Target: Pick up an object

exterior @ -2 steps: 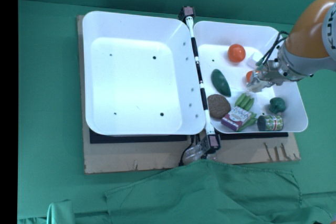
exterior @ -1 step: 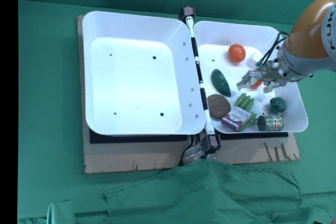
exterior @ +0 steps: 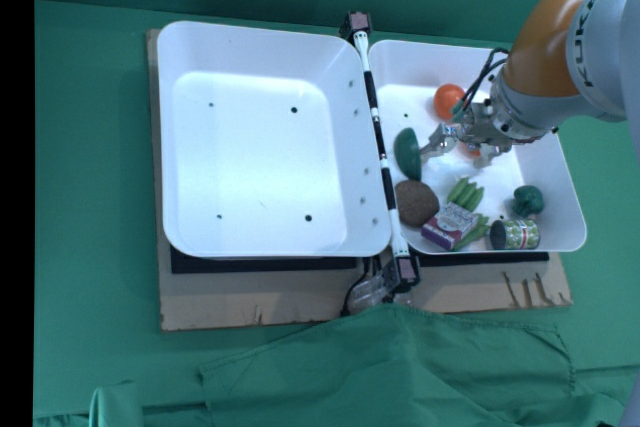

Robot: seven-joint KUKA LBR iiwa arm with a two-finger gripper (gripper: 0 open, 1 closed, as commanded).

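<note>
You're looking at the right bin (exterior: 560, 177), where all the pickable items are sitting: an orange-red ball (exterior: 448, 99) near the far wall, a dark green oval piece (exterior: 407, 153) by the divider, a brown potato-like lump (exterior: 416, 202) just in front of it, a small green bundle (exterior: 465, 192) in the middle, a purple-and-white box (exterior: 449, 227) touching the bundle's near end, a can with a green label (exterior: 515, 234) lying on its side at the near right, and a dark green knobbly thing (exterior: 528, 200) just behind the can. The gripper (exterior: 458, 141) is hanging over the bin's middle, between the ball and the green bundle, just right of the green oval; can't tell its jaw width, and nothing is visibly sitting in it. The arm (exterior: 560, 45) is reaching in from the right, orange band over the bin's far right corner. The left bin (exterior: 180, 55) is sitting alongside, on cardboard (exterior: 200, 300) over green cloth (exterior: 90, 165).
</note>
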